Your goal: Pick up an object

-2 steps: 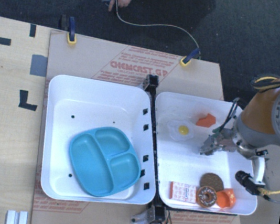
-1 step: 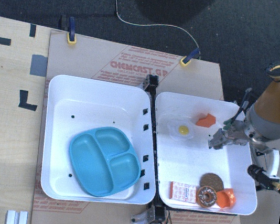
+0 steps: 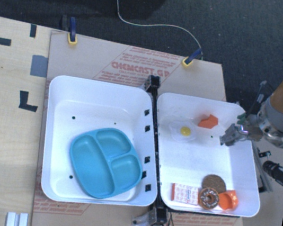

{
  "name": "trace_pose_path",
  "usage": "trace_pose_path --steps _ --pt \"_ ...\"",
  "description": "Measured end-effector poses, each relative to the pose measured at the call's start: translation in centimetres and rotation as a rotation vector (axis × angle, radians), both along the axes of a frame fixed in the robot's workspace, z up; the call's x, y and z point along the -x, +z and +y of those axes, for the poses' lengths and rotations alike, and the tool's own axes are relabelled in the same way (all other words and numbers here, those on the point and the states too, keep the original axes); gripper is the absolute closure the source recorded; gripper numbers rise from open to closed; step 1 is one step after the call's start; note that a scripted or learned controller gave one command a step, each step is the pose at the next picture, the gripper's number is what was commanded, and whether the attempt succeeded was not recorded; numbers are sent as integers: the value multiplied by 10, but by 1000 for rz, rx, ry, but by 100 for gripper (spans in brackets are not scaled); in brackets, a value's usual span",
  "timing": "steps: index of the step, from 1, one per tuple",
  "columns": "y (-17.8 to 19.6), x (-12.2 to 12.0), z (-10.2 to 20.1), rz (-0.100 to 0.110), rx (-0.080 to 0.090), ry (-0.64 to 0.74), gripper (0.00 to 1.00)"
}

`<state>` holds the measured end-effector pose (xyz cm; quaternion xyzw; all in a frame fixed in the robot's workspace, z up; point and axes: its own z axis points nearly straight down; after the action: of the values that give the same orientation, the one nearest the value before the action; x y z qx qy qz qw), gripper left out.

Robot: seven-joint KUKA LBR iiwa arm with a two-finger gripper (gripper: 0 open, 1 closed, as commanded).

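The gripper (image 3: 230, 136) hangs over the right rim of the right bin (image 3: 197, 162), about level with the orange block (image 3: 208, 121), and nothing sits between its fingers; whether they are spread or closed I cannot tell, since they show only as a dark blurred shape. Behind it the grey arm (image 3: 281, 114) with its orange band runs off to the right of that bin. Inside the right bin, the orange block lies near the back wall, left of the gripper and well apart from it. A small yellow piece (image 3: 185, 131) rests just left of the block and a little nearer the front, on what looks like a clear wrapper. Along the bin's front wall lie a red-and-white packet (image 3: 184, 193), a sprinkled donut (image 3: 209, 198) touching it, a brown cookie (image 3: 215, 182) just behind the donut, and an orange cup (image 3: 228, 200) on its side at the front right corner. The left bin (image 3: 63, 97), touching the right bin's left side, holds a blue divided tray (image 3: 105, 162). Both bins sit on a cardboard sheet (image 3: 133, 65).
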<state>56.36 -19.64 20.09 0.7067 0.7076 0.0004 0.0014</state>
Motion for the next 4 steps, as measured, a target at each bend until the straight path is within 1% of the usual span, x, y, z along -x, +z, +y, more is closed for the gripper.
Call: trace_pose_path --steps 1,2,3,4 --pt "31 -1 0 1 -1 1 100" --pt "35 -1 45 3 -2 3 100" --pt "26 3 91 5 -2 3 100" --pt "16 -2 141 5 -3 5 100"
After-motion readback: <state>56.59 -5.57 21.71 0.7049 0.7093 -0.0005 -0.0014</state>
